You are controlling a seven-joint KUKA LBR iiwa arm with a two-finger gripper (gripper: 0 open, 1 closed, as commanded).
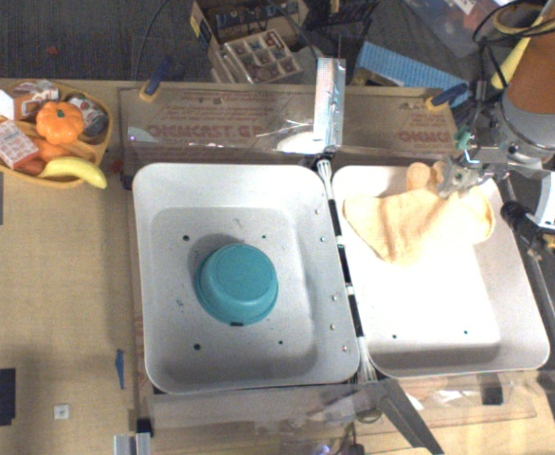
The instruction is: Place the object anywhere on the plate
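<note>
Cloth point(412, 220), pale yellow, lying crumpled in the upper part of the right bin point(448, 330), one corner pulled up toward the upper right of the frame. Gripper point(456, 176) hanging at that raised corner, near the bin's back wall; touching the fabric there, but whether clamped on it, apart or together, impossible to tell at this size. Arm point(541, 83) reaching in from the upper right, orange band showing above the wrist. Teal plate point(239, 283), round, sitting upside down or dome-like near the middle of the left bin point(164, 207), well apart from the cloth. Wooden bowl point(43, 133) resting on the table point(41, 301) at upper left, holding a banana, a small pumpkin and boxes.
</note>
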